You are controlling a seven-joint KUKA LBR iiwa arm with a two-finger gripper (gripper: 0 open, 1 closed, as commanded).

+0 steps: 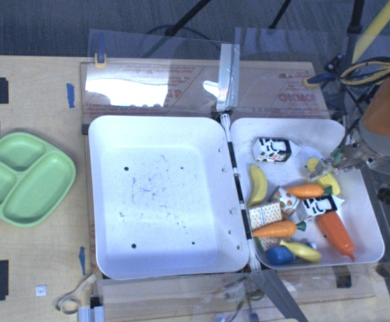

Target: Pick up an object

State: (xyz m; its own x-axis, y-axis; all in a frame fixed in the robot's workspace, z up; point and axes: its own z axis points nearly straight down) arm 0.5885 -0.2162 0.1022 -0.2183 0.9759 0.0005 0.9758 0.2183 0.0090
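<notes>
right white bin (372, 247) holds the clutter | black-and-white cow-patterned carton (273, 150) flat at 11 o'clock | yellow banana (258, 184) curved, at 9 | two orange carrots (308, 191) (274, 230) lying near centre | orange bottle (335, 233) tilted at 4 | blue ball (277, 255) at 7

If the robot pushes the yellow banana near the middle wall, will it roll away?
Probably not far. The banana is curved and lies flat in the right bin, so it would more likely slide or spin than roll. It looks like smooth toy plastic, so it is probably light, stiff and a bit slippery.
</notes>
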